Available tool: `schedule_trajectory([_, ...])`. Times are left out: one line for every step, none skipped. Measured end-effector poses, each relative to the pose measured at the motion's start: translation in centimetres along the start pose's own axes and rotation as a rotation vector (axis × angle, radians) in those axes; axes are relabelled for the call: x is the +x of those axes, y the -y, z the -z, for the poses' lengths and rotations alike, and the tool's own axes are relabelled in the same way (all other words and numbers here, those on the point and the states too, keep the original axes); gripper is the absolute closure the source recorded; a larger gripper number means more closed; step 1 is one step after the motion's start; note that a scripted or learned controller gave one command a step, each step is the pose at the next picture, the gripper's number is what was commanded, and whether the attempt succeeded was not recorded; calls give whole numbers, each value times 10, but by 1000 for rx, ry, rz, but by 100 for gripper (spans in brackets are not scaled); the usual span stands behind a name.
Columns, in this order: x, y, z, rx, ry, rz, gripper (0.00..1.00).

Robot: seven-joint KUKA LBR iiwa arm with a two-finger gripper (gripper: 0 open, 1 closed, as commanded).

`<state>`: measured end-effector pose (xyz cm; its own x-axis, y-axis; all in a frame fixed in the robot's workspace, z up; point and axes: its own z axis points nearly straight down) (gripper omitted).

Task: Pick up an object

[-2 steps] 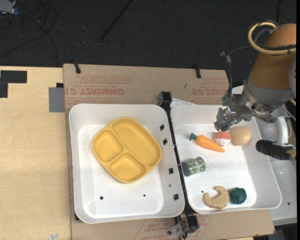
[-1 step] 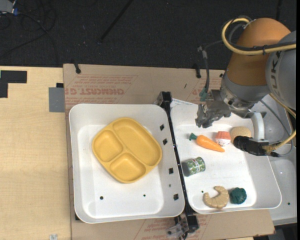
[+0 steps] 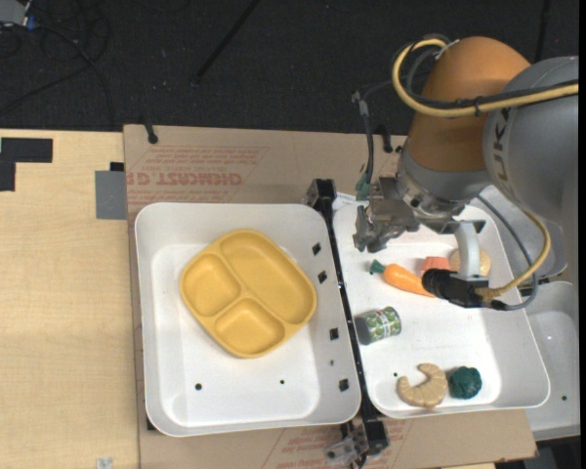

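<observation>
**Claw low over right bin, nothing seen in its grip**

Camera view, from above: two white bins sit side by side on the worktop (image 3: 49,291). The left bin (image 3: 176,399) carries one yellow divided plate (image 3: 248,291), lying flat and slightly askew, well apart from the arm. The right bin (image 3: 513,369) holds the loose items, so any pick must come from here.

The claw (image 3: 374,231) hangs at the upper left corner of the right bin, close to the dividing rim. Whether it is released or clenched I cannot tell; the wrist hides the tips, and no item shows in its grip.

Candidates: a toy carrot (image 3: 402,277) lies just below the claw, leafy end toward it, apparently the nearest target. A small green can (image 3: 378,324) lies on its side further down. A tan curved biscuit (image 3: 422,386) and a dark green ball (image 3: 464,382) rest touching or nearly so near the front wall. A pink and pale item behind the arm's cable is too obscured to name.

Judgement: pick not yet made.
</observation>
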<state>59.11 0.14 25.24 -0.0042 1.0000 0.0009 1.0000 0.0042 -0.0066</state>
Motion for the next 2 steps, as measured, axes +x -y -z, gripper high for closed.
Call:
schedule_trajectory([53, -3, -20, 2, 0, 1, 100])
schedule_trajectory([96, -13, -19, -2, 0, 1, 100])
